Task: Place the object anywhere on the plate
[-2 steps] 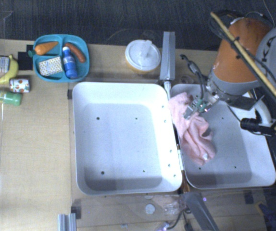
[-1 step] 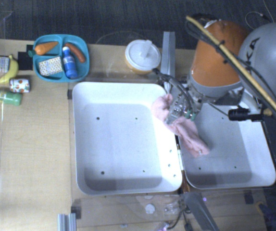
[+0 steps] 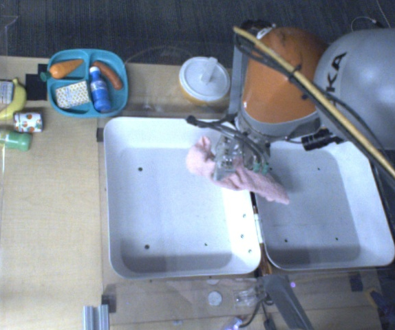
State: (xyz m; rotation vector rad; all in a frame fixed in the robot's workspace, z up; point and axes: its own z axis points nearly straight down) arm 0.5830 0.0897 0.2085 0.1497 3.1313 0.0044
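A pink cloth (image 3: 235, 172) is seen draped across the shared rims of the left bin (image 3: 156, 246) and the right bin (image 3: 335, 249), near their far edges, with one bunched end hanging over the left bin's floor and a longer tail trailing over the right bin's near-left part. The claw (image 3: 233, 158) is positioned directly over the cloth's middle, and the fabric is gathered up around its metal parts; whether the fingers are actually closed on the cloth cannot be told, since they are hidden among the folds and the wrist hardware. The arm's orange band (image 3: 280, 74) and grey body (image 3: 369, 81) are shown above the far edge of the right bin, with a yellow cable (image 3: 321, 102) running across them.

On the worktop (image 3: 39, 239), beyond the left bin's far-left corner, a blue divided plate (image 3: 118, 67) is set, carrying toy food and a small blue bottle (image 3: 99, 88). A white lidded cup (image 3: 204, 80) is placed at the far edge between the plate and the arm. Along the worktop's left edge, a banana (image 3: 13, 100), a small can (image 3: 28, 122) and a green bottle (image 3: 5, 139) are laid out.
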